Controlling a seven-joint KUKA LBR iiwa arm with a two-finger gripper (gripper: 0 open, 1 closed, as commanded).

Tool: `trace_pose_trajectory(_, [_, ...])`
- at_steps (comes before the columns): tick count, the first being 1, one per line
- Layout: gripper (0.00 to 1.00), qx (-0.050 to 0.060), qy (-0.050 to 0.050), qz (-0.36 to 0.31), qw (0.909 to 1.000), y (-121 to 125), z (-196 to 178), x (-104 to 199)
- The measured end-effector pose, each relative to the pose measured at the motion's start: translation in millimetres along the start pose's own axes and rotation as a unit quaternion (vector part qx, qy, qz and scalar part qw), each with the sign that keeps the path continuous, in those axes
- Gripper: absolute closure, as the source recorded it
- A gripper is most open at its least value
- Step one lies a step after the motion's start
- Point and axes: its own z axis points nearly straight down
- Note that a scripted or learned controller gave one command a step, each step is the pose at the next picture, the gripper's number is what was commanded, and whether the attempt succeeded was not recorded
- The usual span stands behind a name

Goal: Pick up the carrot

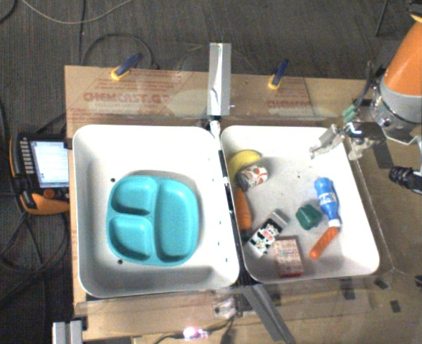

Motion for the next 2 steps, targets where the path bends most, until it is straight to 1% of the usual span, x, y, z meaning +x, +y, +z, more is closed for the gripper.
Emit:
trace_pose_trajectory(1, [1.00,0.001,0.000,-0.001,1.0000,0.6,-7.8,1.0])
trace_pose_trajectory(2, [1.00,0.000,-0.001,0.153,0.9883,-75.3,-72.0,29.7])
